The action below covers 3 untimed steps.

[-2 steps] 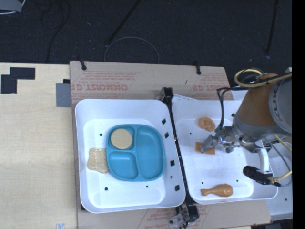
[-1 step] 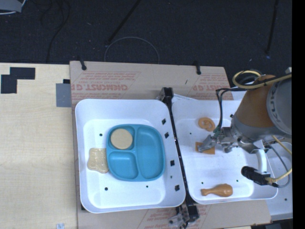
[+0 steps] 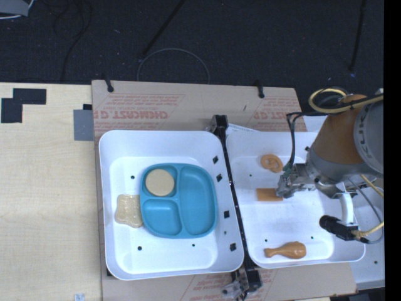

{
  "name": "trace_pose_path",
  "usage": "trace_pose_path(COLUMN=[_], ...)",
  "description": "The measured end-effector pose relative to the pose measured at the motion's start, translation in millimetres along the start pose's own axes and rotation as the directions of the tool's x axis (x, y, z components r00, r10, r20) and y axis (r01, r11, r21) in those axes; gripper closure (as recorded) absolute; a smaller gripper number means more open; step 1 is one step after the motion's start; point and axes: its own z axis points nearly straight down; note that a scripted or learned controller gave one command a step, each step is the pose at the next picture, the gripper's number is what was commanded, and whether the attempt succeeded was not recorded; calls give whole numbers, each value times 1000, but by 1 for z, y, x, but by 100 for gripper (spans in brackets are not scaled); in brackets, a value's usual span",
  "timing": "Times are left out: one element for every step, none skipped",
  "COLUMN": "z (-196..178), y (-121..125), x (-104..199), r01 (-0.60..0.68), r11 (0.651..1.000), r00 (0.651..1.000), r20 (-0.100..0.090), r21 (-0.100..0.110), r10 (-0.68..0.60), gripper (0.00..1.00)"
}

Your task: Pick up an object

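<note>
1. The gripper sits low in the right bin, at the centre right of the frame. Its tip is small and dark against the arm's wrist, and whether it is spread or pressed together cannot be told.
2. The arm enters from the right edge, where it is cut off. Its orange band and grey body cover the upper right part of the right bin, along with cables and a black fitting.
3. The flat orange piece lies on the right bin's floor, just left of the gripper tip and apparently touching it. Its right end is hidden under the gripper, so its full outline is not visible. It appears as a thin rectangular slab of dull orange.
4. A tan pretzel-like piece lies above it in the same bin, nearer the top wall and apart from the gripper.
5. A drumstick-shaped piece lies near the bottom wall of the right bin, well apart from the gripper.
6. The left bin holds a blue divided tray with a round tan disc in its upper left compartment.
7. A pale waffle-like piece rests on the left bin's floor, touching the tray's left edge.
8. Both bins rest on a cardboard sheet on the worktop.
</note>
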Motion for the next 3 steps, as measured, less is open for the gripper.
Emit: trace_pose_path(z=[-49, -111, -164], y=[-8, -4, -3], x=[-7, -2, -3], r01=[-1, 5, 5], r11=[1000, 1000, 1000], r00=[1000, 1000, 1000], r20=[0, 0, 0], r21=[8, 4, 5], r10=[1, -5, -5], gripper=[100, 100, 100])
